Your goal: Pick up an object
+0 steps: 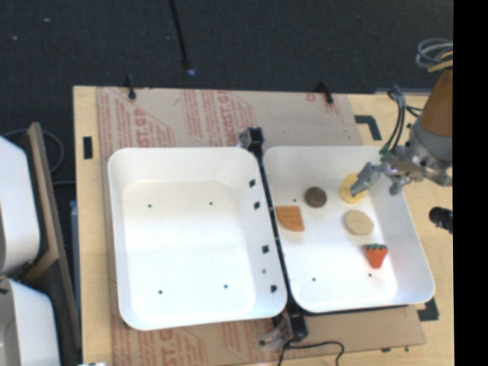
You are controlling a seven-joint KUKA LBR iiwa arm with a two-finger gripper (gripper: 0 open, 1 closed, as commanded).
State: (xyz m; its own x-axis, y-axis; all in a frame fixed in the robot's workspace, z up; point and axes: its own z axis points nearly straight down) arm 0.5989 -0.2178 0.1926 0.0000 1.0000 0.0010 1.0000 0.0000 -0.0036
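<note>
Red-orange strawberry-shaped piece (375, 255), front of right bin (412, 280); tan oval (358, 223), brown disc (316, 197), orange wedge (290, 218) behind. Gripper (383, 178): fingers spread open, holding nothing, beside yellow piece (350, 191).

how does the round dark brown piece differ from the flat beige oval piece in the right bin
The round dark brown piece is much darker than the flat beige oval piece. The brown one looks smaller and near circular; the beige one is wider and oval. The brown one lies nearer the bin's middle, beside the orange-brown wedge; the beige one lies further right, just above the red strawberry-like toy. Both rest flat on the right bin floor, untouched by the gripper.
</note>
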